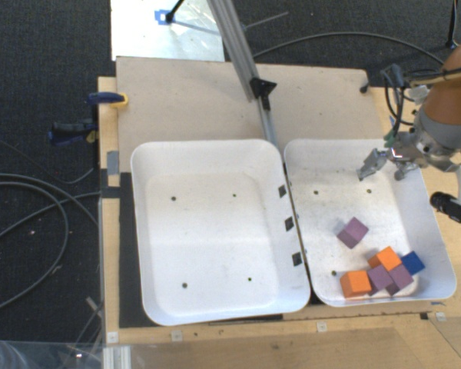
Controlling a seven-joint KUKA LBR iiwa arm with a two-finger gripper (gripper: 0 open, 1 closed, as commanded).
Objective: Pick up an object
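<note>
Two shallow white bins sit side by side on the bench. The left bin shows a bare floor marked only by a few small dark dots. The right bin holds all the blocks. A lone purple cube lies tilted near the middle of its floor, apart from the others. The rest crowd into the near right corner: an orange cube at the front, a second orange cube just behind it, two purple cubes pressed together between them and the bin wall, and a blue cube at the right end of the cluster, touching its neighbours. The grey arm with its orange band reaches in from the right over the far right part of this bin. The tool hangs above the bin's far floor, well apart from every block; its two fingers stand spread, with nothing between them. A slanted metal pole crosses the far bench, and a blue-and-yellow clamp grips the bench's left edge.
</note>
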